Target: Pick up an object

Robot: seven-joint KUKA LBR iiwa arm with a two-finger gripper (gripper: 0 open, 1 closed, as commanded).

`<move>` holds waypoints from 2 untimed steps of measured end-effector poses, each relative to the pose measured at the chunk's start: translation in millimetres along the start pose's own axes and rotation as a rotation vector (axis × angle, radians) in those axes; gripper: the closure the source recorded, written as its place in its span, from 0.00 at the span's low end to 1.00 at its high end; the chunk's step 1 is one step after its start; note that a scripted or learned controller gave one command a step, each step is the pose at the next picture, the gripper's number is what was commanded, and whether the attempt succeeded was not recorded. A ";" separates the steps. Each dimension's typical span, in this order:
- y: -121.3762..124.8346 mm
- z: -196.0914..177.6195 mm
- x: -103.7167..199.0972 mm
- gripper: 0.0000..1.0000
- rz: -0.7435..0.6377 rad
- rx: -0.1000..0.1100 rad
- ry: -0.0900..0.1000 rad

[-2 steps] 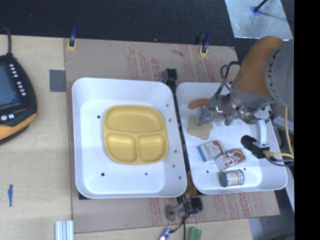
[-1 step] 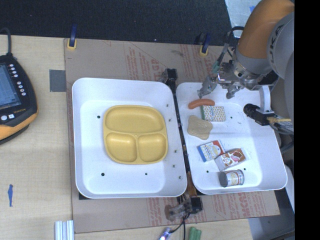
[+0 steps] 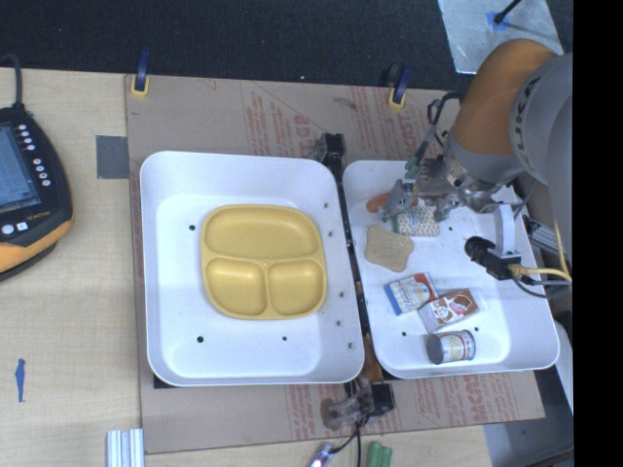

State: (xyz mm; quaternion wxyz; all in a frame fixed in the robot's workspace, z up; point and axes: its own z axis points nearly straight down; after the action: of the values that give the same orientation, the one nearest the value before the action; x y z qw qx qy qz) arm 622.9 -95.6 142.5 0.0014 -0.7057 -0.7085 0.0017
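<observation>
Can (image 3: 451,346), cartons (image 3: 429,301) in right bin (image 3: 540,343)

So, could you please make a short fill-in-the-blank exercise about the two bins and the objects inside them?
1. The yellow tray with three compartments lies in the ____ bin.
2. The gripper is over the ____ bin, near its far edge.
3. The small can lies on its ____ near the front of the right bin.
4. The tan sponge lies just behind the ____ packet.

Missing words: left; right; side; blue
</observation>
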 end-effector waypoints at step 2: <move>-6.3 46.7 -9.2 0.00 -0.002 -0.011 -0.004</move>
State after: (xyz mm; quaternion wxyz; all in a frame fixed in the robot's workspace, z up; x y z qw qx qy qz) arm 616.4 -104.8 95.9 -0.0041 -0.7052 -0.7090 -0.0008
